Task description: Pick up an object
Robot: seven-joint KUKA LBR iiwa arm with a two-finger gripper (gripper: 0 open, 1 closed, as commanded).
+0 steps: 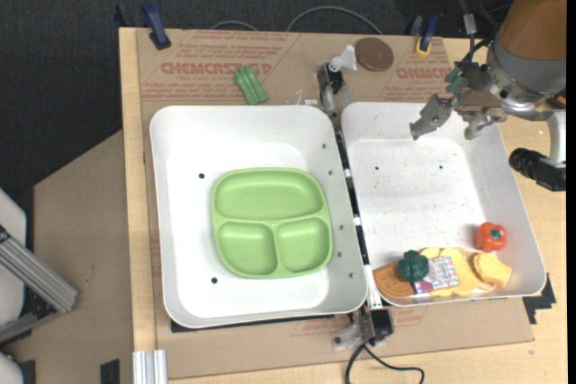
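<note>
Camera view, looking down at a slant: two shallow white plastic bins sit side by side on a cardboard-topped bench [135, 148]. Left white bin [175, 148] holds a light green plastic divided tray w/ three compartments [270, 222], lying flat near the bin's centre. Right white bin [432, 184] has its contents bunched in the lower right of the frame: a small orange-red tomato-like toy w/ green stem [490, 236] near the right wall, a yellow wedge-shaped toy piece [493, 269] just below it, a flat yellow item w/ a printed pink-white label [443, 270] lying along the front wall, a dark green round toy [413, 266] resting on the label item's left end, and a tan-orange round piece [389, 281] at the lower left of the pile, touching the bin's front edge. Grey arm w/ orange band [535, 13] comes in from upper right; its two-finger gripper [450, 120] hangs over the upper right part of the right bin, well apart from the toy pile. Fingers [430, 119] are spread, nothing between them. On the bench behind the bins: a small green ribbed block [251, 85] upper centre-left, a brown round disc [373, 55] upper centre, blue clamps [155, 24] at the back edge.
</note>
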